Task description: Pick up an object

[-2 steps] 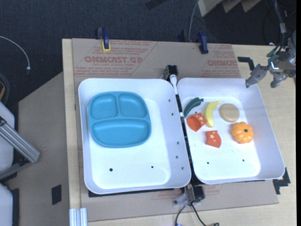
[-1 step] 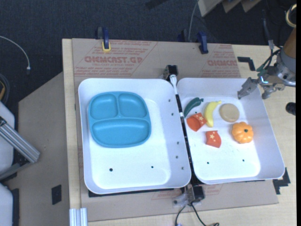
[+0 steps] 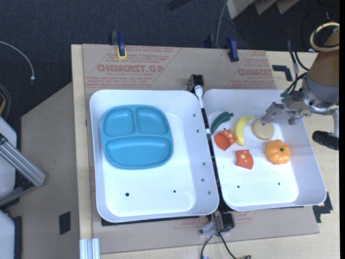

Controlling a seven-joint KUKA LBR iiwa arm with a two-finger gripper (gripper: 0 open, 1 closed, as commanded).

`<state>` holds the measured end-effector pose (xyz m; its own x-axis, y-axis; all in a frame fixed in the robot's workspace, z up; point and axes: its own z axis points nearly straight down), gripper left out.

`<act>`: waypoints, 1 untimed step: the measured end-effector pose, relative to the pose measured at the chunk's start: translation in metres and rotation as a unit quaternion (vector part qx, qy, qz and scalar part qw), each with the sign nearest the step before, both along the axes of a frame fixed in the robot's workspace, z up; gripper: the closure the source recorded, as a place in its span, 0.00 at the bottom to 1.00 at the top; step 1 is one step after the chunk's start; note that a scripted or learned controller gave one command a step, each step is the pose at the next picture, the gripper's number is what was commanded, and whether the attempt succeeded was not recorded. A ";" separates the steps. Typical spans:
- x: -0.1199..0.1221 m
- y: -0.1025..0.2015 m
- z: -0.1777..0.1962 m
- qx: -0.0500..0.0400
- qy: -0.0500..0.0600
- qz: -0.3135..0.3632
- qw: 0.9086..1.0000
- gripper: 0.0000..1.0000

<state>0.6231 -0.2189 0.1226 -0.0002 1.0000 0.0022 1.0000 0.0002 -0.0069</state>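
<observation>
Left bin (image 3: 108, 198), left half of the frame: holds a blue divided plate (image 3: 138, 136) in its upper left part. Right bin (image 3: 269, 196), centre right: holds, left to right, a green pepper (image 3: 220, 120), a red piece (image 3: 225, 139) beside a banana (image 3: 242, 129), a second red piece (image 3: 244, 159) below them, a beige disc (image 3: 263, 130) and an orange pumpkin (image 3: 278, 151). Gripper (image 3: 271, 116), upper right: positioned just above the disc; opening and grasp cannot be determined. Arm (image 3: 326, 72) enters from the right edge
</observation>
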 end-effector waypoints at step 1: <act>0.003 0.002 -0.035 0.001 -0.005 0.001 1.000 0.00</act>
<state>0.6258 -0.2165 0.0875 -0.0016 1.0000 0.0049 1.0000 0.0016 0.0022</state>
